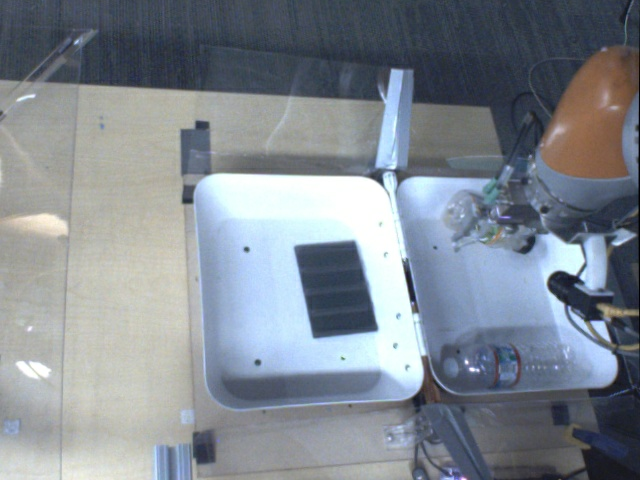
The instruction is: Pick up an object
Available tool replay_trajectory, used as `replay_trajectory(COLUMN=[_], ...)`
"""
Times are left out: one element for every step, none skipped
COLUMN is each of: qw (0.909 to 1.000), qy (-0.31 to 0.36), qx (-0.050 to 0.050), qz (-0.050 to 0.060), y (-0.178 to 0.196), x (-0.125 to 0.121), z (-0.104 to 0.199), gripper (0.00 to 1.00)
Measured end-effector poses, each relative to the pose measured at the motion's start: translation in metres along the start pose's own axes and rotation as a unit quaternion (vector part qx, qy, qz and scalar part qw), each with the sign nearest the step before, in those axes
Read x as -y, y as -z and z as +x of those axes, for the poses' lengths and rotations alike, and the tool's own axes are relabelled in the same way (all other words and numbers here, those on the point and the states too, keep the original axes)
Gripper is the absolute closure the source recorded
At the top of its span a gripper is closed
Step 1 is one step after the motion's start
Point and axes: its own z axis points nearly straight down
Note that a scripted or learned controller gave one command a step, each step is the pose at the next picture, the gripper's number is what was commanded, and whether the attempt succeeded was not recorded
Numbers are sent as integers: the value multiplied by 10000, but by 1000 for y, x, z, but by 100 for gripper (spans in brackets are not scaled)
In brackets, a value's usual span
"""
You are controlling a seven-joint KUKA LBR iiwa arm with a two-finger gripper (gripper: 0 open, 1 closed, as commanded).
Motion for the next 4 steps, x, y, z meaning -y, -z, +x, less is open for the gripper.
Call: replay_trajectory(qw=[9999, 10000, 10000, 9990], qy=[111, 90, -87, 446], qx=[5, 6, 5, 16], qz=[-5, -25, -30, -26], y=[-76, -119, -45, -71], x=[-65, -91, -108, -111], z=[-38, -47, -14, -96], gripper=[0, 0, 0, 0])
